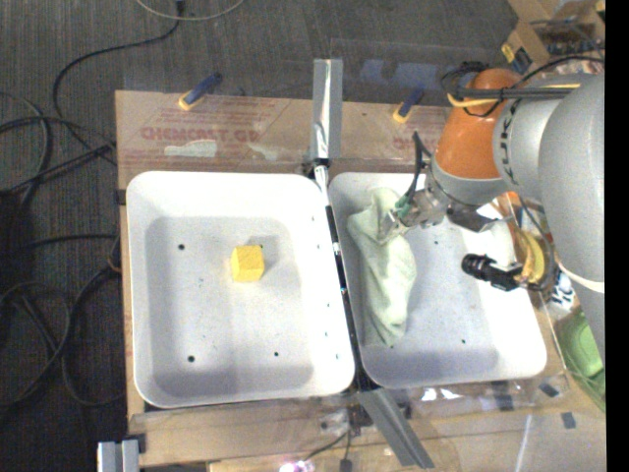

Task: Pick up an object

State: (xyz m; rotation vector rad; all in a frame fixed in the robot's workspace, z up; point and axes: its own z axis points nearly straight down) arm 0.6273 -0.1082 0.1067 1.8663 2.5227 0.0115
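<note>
gripper (401,211) down at the upper end of a pale green cloth (387,264) in the right bin (472,357); fingers dark and small against the fabric, pressed into a raised fold, but whether apart or closed on it cannot be told from this slant. cloth crumpled, bunched highest right at the fingers, then trailing away from them toward the near edge of the bin. long axis running roughly from far to near, leaning slightly, with the narrower tail pointing at the near left corner of that bin. cloth lying along the bin's left wall, just beside the divider between the two bins.

behind the fingers, to the right, the wrist with its orange band (472,141), then the grey arm (565,165) filling the right side. near the fingers on the right, over the bin's right edge, a black cylindrical part (488,268) with cables.

well away from the fingers on the left, across the divider, a small yellow block (248,263) resting flat near the middle of the left bin (177,372), apart from every wall.
</note>
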